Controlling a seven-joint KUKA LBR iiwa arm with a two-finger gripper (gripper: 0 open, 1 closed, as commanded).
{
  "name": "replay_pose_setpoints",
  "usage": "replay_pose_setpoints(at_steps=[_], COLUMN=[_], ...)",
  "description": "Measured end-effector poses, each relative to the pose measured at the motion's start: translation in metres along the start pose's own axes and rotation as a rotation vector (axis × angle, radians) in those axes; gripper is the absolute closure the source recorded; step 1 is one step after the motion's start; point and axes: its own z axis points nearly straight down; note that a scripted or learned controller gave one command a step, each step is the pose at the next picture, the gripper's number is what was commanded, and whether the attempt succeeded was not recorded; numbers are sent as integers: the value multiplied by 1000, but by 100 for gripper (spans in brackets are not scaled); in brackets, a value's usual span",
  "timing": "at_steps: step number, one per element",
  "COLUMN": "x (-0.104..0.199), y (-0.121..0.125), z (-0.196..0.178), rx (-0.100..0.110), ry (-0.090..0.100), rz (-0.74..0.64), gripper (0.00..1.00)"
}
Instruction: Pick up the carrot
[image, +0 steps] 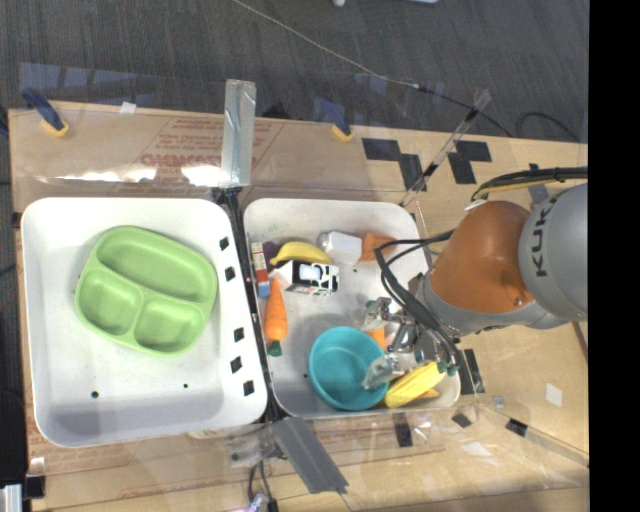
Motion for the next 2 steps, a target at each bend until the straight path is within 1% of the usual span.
replay_pose_setpoints(at_steps=[1,2], x=[-14,-6], y=[4,39], z=[-19,-57], rx=[4,14], ry=[-41,-51], rz=[-7,-219], gripper=[100,100])
